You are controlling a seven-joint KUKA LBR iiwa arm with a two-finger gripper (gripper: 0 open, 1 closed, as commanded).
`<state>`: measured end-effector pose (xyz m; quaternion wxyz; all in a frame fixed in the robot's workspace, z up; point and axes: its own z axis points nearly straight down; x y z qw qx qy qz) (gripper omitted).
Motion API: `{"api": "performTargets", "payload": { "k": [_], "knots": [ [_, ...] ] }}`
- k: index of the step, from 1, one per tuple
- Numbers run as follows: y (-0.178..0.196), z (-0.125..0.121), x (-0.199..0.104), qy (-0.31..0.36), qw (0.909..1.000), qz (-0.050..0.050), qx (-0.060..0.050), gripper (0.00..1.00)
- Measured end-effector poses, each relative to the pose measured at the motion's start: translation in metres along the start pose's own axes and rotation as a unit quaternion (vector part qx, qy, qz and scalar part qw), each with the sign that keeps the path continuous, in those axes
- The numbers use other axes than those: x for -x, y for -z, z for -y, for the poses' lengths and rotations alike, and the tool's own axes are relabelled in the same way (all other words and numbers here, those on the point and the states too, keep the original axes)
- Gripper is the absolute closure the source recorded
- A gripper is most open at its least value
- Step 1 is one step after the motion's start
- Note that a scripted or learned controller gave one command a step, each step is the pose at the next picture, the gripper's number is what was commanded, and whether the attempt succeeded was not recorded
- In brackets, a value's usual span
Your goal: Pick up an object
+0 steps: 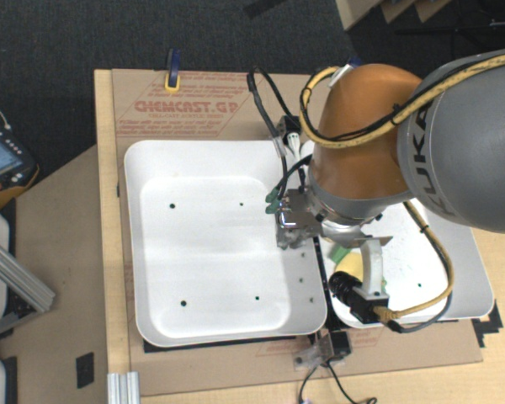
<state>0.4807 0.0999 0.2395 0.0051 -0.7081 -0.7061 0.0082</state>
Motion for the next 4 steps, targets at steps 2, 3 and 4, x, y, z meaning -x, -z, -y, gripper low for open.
{"api": "performTargets", "payload": {
  "k": [2,3,4],
  "knots": [
    [-0.001,0.002,0.157,-0.001,1.0,-0.002,0.008,1.0],
    [0.09,0.001,0.109,0.005,0.9999,-0.003,0.015,1.0],
    [0.131,-0.016,0.044,0.005,0.9999,-0.003,0.013,1.0]
  ]
}}
